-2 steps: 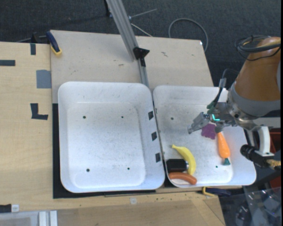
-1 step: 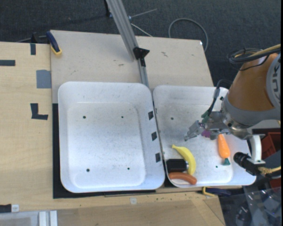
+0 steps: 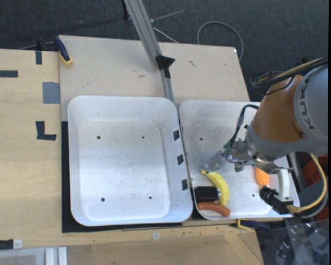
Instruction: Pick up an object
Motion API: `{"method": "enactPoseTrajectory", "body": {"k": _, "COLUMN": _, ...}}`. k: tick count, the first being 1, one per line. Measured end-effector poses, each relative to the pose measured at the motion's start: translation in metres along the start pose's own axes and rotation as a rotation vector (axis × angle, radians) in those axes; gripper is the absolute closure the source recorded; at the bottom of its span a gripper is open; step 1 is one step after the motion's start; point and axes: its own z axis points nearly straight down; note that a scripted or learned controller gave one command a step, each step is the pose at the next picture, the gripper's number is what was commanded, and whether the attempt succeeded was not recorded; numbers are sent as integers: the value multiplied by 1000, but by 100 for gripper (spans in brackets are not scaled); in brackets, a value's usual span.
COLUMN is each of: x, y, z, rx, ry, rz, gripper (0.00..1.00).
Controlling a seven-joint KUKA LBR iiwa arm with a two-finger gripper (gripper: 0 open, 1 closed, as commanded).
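Note:
My gripper (image 3: 215,162) hangs over the right bin (image 3: 201,120), near its middle and just above the objects at its front. A yellow banana (image 3: 219,185) lies directly below and slightly right of the gripper tip, close to it. A black block (image 3: 206,193) sits beside the banana's left, against the bin's left wall. A red-orange sausage shape (image 3: 214,208) lies along the front rim. An orange object (image 3: 261,175) shows at the right, partly hidden by the arm. Nothing is seen held.
The left bin (image 3: 121,159) stands beside the right one, sharing a raised divider (image 3: 177,148). A metal pole (image 3: 149,32) slants across the bench at the back. The arm's orange and grey body (image 3: 287,120) covers the right bin's right side.

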Motion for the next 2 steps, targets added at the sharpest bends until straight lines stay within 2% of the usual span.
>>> {"method": "enactPoseTrajectory", "body": {"k": 1, "x": -2, "y": 5, "z": 46, "rx": 0, "ry": 0, "rz": 0, "gripper": 0}}
{"method": "enactPoseTrajectory", "body": {"k": 2, "x": -1, "y": 5, "z": 34, "rx": -2, "ry": 0, "rz": -1, "gripper": 100}}
